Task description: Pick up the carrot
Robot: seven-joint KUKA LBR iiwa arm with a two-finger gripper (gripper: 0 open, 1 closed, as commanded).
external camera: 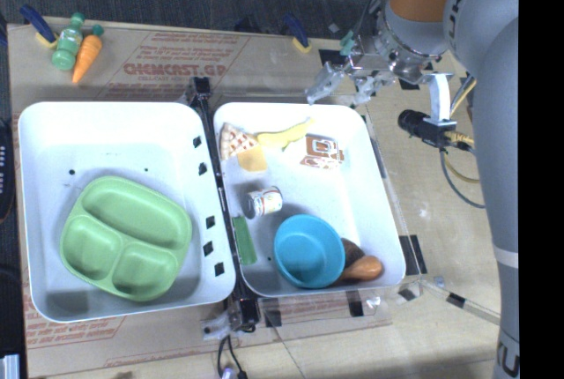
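The small orange plastic carrot (86, 56) with a green top is lying on the brown cardboard-covered desk (167, 69), beyond the far left corner of the left white bin (35, 192), touching a pale green toy bottle (66, 47). The grey arm's two-finger gripper (339, 85) is hanging above the far rim of the right white bin (374, 166), well apart from the carrot; its fingers are standing spread, pinching nothing. The left bin is holding a light green divided plastic tray (123, 236). The right bin is holding a blue round bowl (308, 251), a yellow banana (286, 136), a small white can (263, 202) and a brown bread-like piece (363, 267).
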